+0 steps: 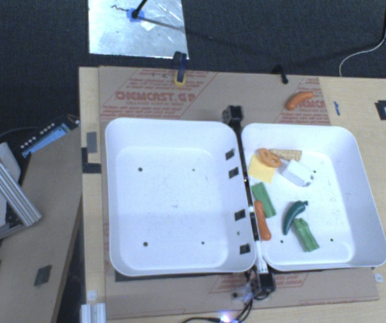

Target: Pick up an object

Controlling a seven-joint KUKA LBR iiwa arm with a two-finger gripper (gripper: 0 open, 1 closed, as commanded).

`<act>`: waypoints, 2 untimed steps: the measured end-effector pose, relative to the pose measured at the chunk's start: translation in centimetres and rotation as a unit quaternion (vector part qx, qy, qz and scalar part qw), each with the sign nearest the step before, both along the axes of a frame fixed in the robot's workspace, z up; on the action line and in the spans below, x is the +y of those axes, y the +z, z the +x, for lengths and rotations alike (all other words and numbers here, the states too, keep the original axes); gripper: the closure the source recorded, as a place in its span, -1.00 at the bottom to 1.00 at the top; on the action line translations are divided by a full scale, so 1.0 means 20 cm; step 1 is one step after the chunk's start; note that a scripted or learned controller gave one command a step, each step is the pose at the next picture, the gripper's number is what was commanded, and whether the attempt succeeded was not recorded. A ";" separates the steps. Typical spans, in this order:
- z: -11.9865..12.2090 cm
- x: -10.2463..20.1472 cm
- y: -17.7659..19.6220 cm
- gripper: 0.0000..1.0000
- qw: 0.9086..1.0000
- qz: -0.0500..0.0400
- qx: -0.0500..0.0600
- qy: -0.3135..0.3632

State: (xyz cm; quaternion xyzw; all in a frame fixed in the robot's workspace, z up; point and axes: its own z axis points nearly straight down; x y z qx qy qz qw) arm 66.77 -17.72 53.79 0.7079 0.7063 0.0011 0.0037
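We're seeing every pickable item sitting bunched in the right bin (364, 180), crowding its left wall: yellow block (261, 169), white block (296, 174), green pepper (292, 216), carrot (263, 222). Jaw state: we can't tell. Left bin (173, 194) is likely serving as the drop side.

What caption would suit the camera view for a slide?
Two white bins side by side on a bench: the right bin holds small toy foods, an orange piece lies outside on the board.
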 end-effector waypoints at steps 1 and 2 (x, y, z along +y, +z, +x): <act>0.00 0.50 -0.69 1.00 1.000 0.005 0.009 0.008; 0.00 0.78 -0.41 1.00 1.000 0.003 -0.001 0.006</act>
